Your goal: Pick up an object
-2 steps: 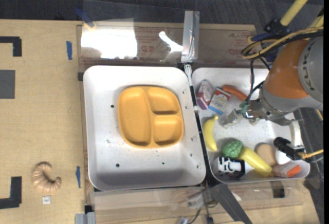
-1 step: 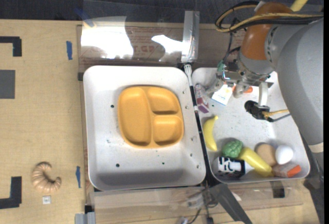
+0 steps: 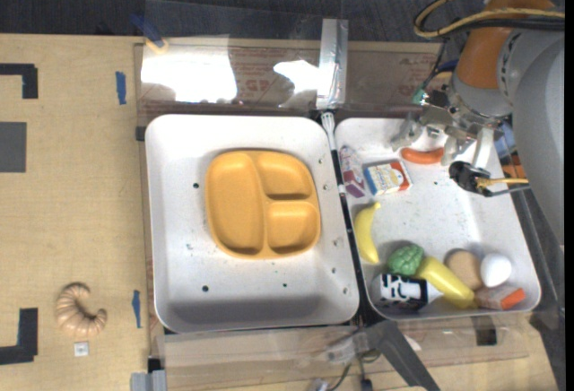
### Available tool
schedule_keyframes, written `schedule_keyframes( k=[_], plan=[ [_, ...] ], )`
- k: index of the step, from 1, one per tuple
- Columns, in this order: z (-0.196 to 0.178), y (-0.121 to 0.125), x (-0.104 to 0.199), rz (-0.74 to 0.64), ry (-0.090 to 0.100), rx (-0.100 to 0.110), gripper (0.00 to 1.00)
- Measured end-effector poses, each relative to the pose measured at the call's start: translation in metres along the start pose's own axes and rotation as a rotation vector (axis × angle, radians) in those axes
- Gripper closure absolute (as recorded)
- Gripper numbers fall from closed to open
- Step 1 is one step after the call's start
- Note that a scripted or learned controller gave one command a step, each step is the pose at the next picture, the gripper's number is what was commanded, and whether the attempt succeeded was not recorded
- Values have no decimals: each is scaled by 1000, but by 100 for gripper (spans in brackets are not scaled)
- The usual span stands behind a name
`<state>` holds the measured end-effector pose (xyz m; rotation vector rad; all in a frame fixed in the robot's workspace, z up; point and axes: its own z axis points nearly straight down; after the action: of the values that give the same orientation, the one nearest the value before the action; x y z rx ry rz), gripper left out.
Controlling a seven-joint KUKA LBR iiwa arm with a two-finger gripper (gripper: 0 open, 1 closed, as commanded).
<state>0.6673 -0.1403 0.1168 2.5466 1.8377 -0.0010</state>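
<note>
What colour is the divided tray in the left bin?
Yellow-orange; the divided tray shows best in the camera view.

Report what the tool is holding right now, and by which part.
Cannot be told. The tool sits low over an orange carrot-like item at the right bin's far end, but a grip on it isn't visible.

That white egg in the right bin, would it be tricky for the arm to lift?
Probably. The white egg looks smooth and rounded, so it may slip from the fingers or roll when nudged. It sits crowded against a brown egg near the bin's corner, which likely leaves little room. It looks like a toy, so probably light.
</note>
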Motion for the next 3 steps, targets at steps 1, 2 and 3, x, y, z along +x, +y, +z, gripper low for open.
schedule_keyframes(
  k=[1,2,3],
  plan=[
    [19,-29,-16,-139,7,-28,0],
    [22,-72,16,-625,-3,-26,0],
    [23,-138,-3,-365,4,-25,0]
  ],
)
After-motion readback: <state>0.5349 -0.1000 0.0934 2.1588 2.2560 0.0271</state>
